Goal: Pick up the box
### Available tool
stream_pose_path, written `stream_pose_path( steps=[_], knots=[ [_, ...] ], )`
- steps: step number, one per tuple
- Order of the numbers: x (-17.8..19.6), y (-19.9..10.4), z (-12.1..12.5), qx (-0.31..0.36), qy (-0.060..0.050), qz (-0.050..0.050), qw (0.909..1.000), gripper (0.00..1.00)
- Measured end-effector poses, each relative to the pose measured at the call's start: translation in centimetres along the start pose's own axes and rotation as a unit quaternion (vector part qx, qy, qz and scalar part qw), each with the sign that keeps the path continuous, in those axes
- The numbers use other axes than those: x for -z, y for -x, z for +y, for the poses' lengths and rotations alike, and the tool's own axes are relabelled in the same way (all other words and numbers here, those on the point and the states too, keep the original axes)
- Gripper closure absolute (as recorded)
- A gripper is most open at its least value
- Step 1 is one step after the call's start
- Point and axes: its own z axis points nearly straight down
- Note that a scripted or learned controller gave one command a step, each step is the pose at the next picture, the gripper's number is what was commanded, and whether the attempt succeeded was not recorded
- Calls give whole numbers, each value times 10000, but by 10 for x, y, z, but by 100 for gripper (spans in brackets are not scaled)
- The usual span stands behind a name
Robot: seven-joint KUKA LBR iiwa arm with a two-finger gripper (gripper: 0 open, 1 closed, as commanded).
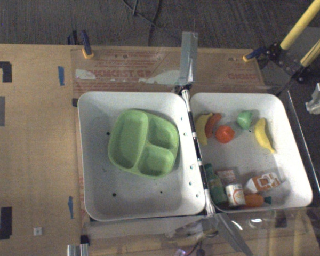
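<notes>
Two white bins point(96, 196), two bananas point(263, 134), one green tray point(144, 143).

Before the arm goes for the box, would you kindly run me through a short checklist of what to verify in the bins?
1. Box located: ok. A small box lies near the front wall of the right bin.
2. Room around it: not ok. A green bottle lies to its left and an orange item to its right, both close by; a carton lies just behind.
3. Top of box uncovered: ok.
4. Box touching its neighbours: cannot tell.
5. Drop area: ok. The left bin holds a green divided plate, with bare floor around it.
</notes>
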Motion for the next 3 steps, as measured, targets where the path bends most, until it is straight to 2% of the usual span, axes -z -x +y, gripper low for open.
stream_pose_path(
  steps=[1, 2, 3],
  knots=[
    [11, 1, 1, -1, 21, -11, 10000, 100],
    [11, 1, 1, 0, 19, -11, 10000, 0],
    [-63, -15, -42, 889, -47, 29, 9960, 0]
  ],
)
